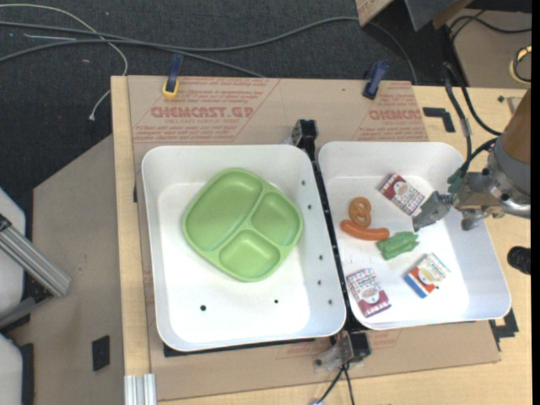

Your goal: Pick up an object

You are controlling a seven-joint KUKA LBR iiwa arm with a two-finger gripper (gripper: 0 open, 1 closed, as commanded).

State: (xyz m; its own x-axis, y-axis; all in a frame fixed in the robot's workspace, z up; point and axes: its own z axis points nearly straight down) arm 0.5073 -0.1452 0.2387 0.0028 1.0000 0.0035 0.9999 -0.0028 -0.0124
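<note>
Item, nearest the camera: clamp and cable point(342, 357) at the near bench edge between the bins, apparently pinning both rims in place.

Item: small printed packet point(366, 288), red and white, lying flat at the near left of the right bin point(485, 306). Its print is too small to read.

Item: second packet point(426, 274), blue, red and white, just right of the first; wording illegible.

Item: green toy piece point(397, 245), mid-bin, touching the end of an orange sausage-shaped toy point(364, 232); a pretzel-like brown ring point(360, 210) sits just beyond it.

Item: third packet point(402, 193), far side, print unreadable.

These loose pieces are the candidates for picking; all lie on the bin floor, scattered apart enough for single grasps.

Item: gripper point(429, 213), entering from the right, poised low just right of the green piece and near the third packet. Whether its fingers are parted or closed cannot be told; nothing is seen held.

Item: left bin point(164, 310), holding a green compartment plate point(243, 224), upright.

Item: brown board point(253, 99) beneath, lettered "CHEMCAST GP", held by blue clips point(172, 81).
</note>
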